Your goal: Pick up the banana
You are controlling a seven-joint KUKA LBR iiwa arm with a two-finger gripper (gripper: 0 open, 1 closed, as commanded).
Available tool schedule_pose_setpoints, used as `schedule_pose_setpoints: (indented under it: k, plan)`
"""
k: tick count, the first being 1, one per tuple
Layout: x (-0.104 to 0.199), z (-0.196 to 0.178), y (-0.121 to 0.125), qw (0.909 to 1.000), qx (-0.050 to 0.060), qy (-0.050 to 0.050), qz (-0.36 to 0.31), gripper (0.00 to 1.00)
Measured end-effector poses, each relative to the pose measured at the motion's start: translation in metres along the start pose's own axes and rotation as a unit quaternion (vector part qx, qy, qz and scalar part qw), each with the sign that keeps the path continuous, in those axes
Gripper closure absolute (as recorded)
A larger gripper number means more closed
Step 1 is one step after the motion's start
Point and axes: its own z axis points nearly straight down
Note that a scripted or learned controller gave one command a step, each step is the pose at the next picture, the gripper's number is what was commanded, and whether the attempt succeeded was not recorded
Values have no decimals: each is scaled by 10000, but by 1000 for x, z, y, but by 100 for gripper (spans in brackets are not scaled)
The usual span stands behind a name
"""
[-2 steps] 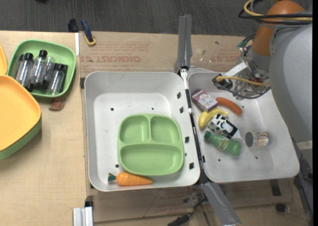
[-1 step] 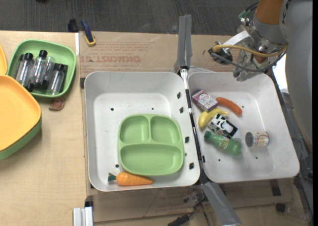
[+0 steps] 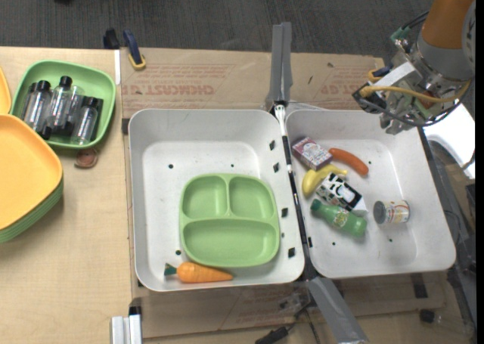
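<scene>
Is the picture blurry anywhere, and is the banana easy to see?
In the camera view, the light is soft and even, and the white bins throw only faint shadows; the banana in the right bin is small and partly covered by a black and white item, so its shape is hard to make out; the gripper looks a little smeared among its cables.

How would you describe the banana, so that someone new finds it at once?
Look in the right white plastic bin, at the cluster of items near its left wall. The small curved yellow banana lies under the pink box and beside the orange sausage-shaped toy; nothing else in this bin is plain yellow.
</scene>
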Motion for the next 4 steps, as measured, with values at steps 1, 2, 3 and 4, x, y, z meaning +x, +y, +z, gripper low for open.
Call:
schedule_pose_setpoints:
  k: [1, 2, 3, 4]
  plan:
    - [-37, -18, 6, 9999, 2, 1, -169, 100]
    - [-84, 186, -8, 9973, 8, 8, 736, 100]
    - [-32, 176, 30, 9947, 1, 9, 1029, 100]
    - [-62, 184, 98, 9945, 12, 27, 1048, 100]
